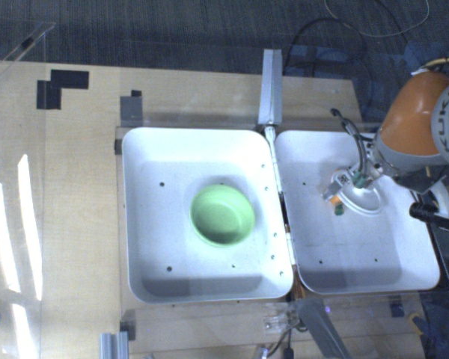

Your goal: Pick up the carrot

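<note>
The carrot shows as a small orange and green piece in the right bin, left of that bin's middle. My gripper is low over the same bin, right above and against the carrot, at the end of the grey arm with the orange band. The gripper body hides most of the carrot, and I cannot tell whether the two are touching.
A green bowl sits in the middle of the left bin. A metal divider runs between the two bins. Cables lie on the floor behind the bench.
</note>
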Controlling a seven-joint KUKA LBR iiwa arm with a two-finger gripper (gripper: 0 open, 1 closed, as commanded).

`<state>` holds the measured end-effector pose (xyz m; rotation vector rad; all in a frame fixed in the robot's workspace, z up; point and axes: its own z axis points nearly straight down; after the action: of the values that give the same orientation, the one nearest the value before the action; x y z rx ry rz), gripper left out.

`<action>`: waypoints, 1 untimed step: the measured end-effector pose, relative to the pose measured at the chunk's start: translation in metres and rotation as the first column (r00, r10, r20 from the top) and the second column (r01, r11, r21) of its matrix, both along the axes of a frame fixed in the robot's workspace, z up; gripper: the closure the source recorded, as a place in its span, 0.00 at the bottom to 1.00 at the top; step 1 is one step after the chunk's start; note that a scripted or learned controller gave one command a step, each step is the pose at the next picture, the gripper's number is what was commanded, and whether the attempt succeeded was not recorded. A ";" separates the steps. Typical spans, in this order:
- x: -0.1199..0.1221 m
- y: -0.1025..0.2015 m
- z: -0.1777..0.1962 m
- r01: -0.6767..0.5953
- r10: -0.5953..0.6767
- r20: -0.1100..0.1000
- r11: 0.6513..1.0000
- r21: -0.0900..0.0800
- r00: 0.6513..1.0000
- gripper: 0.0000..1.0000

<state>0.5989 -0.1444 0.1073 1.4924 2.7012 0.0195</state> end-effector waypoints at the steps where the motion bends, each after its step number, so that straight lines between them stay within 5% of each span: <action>1: -0.007 0.018 0.000 -0.101 0.101 0.001 0.995 -0.007 0.995 0.00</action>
<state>0.5915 -0.1261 0.1075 1.3517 2.7701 0.0158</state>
